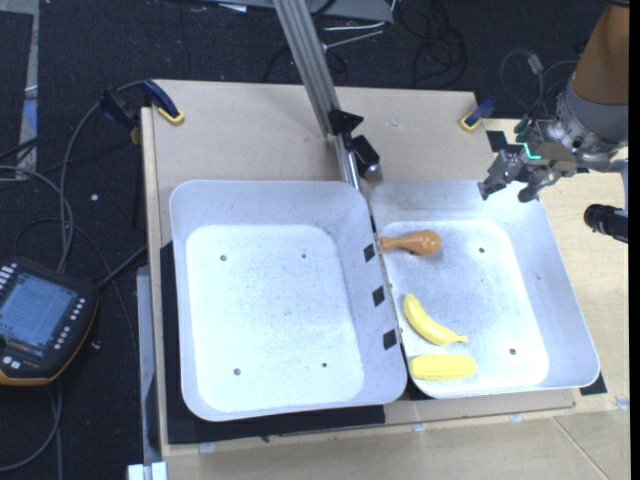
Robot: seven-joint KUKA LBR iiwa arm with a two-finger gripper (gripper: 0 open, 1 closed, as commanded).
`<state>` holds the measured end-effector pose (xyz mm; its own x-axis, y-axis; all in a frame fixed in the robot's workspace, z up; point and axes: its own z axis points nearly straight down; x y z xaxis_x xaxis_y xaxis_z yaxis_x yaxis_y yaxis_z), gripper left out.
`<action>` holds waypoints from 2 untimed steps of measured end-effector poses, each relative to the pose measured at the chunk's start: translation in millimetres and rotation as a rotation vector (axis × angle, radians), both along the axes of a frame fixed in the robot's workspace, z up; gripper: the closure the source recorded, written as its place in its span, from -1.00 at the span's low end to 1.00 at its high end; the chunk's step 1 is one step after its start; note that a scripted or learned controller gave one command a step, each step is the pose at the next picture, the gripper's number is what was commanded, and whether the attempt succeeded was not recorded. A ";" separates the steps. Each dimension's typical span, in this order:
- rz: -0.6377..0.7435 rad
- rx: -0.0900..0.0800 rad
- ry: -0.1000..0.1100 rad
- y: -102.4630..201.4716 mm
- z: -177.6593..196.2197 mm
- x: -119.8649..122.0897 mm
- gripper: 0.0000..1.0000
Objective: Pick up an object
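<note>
Yellow block (443,367): well below-left of the pincer.
Banana (431,322): below-left.
Chicken drumstick (415,243): left, lower.
Pincer (510,181): spread, pinching nothing, over right bin (560,308) rim.

Lighting's pretty even and bright from overhead, hardly any hard shadows. The two shallow white plastic bins (270,298) look a bit washed out and grainy. Dark floor at 9 and 12 o'clock stays murky. Overall slightly soft, low-res.
</note>
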<state>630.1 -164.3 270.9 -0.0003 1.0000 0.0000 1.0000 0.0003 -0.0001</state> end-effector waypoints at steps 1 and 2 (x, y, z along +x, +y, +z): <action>0.000 0.000 0.000 0.0 0.0 0.0 -1.00; 0.000 0.001 0.005 -3.0 -61.5 4.1 -1.00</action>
